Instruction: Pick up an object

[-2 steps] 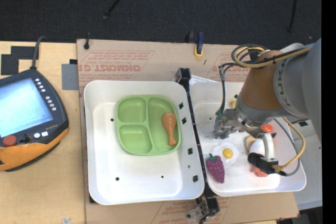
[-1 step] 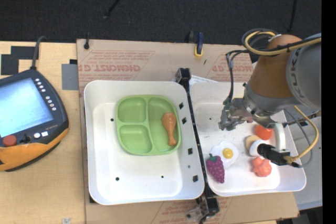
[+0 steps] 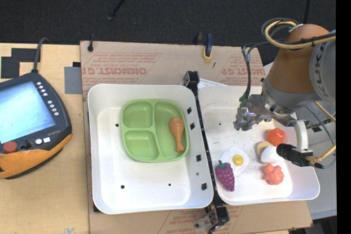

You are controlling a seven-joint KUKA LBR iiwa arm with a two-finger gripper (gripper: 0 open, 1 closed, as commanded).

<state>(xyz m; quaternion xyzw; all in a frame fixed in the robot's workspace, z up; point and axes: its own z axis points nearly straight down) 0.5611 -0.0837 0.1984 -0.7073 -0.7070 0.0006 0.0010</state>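
The right bin holds several toy foods: a purple grape bunch, a fried egg, a red tomato, a white and tan mushroom-like piece and an orange-red strawberry-like piece. My gripper hangs over the upper middle of this bin, left of the tomato and above the egg. Nothing shows between its fingers. In the left bin lies a green divided plate with a brown chicken drumstick in its right compartment.
The arm's grey and orange body covers the right bin's upper right part. A black divider runs between the bins. A teach pendant lies on the bench at far left. A blue-yellow clamp holds the cardboard's rear edge.
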